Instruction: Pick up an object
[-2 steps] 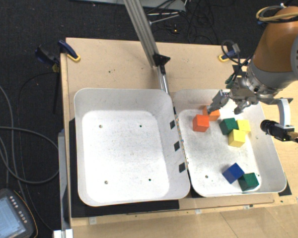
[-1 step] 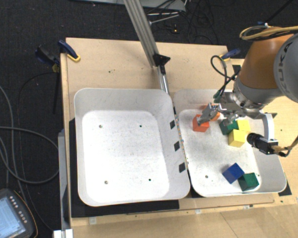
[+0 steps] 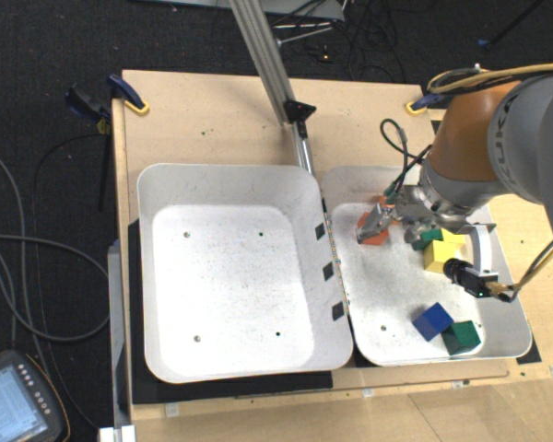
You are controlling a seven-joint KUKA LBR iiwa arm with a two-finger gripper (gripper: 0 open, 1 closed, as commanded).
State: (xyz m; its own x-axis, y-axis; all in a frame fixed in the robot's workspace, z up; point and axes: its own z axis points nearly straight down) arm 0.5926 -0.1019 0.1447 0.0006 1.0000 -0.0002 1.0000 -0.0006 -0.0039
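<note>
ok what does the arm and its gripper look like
The arm is a thick, rounded grey body with a broad orange band above the wrist. Black cables loop beside it and a yellow cable runs along the top. The gripper is small, grey metal.

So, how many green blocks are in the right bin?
2: a dark green block at the near right corner, beside the blue block, and another green block partly under the arm; others may be hidden.
</note>
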